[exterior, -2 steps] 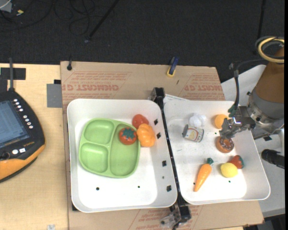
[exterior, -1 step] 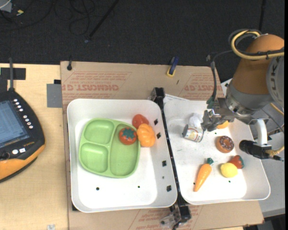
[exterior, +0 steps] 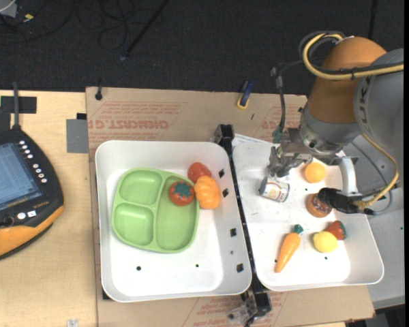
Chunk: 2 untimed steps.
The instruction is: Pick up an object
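Observation:
My gripper (exterior: pixel 281 167) hangs low over the back left part of the right bin (exterior: pixel 368 268), reaching in from the right. Just below and in front of it a small silver can (exterior: pixel 275 191) lies on its side; I cannot tell whether the gripper touches it. An orange ball (exterior: pixel 314 172) sits just to the right of the gripper. Further forward in the same bin are a brown round piece (exterior: pixel 319 205), a carrot (exterior: pixel 288 248), a lemon (exterior: pixel 324 242) and a small red fruit (exterior: pixel 337 229).
The left bin (exterior: pixel 123 278) holds a green divided plate (exterior: pixel 150 213) with a tomato (exterior: pixel 181 193) on it; a red fruit (exterior: pixel 198 172) and an orange pepper (exterior: pixel 207 191) lie at its right edge. A teach pendant (exterior: pixel 13 189) rests at the far left.

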### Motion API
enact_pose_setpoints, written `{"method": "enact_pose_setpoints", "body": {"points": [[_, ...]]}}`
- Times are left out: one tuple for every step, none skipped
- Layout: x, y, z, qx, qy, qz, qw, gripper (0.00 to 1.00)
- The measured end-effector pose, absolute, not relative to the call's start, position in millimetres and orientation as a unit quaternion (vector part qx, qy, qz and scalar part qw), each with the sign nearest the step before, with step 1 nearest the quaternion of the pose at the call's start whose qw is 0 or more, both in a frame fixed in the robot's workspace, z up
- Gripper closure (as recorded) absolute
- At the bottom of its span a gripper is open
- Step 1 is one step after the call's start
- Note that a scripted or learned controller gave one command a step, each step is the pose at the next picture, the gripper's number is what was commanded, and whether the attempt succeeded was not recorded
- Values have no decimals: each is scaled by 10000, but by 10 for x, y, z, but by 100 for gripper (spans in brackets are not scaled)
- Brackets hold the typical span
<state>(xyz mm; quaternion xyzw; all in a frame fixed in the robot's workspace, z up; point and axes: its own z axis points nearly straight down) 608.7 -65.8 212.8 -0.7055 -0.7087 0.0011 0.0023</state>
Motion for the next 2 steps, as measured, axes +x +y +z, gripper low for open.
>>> {"method": "enact_pose_setpoints", "body": {"points": [[6288, -237, 2307, -7054, -7088, 7, 17, 100], [6472, -87, 2270, -7064, -7078, 17, 18, 100]]}}
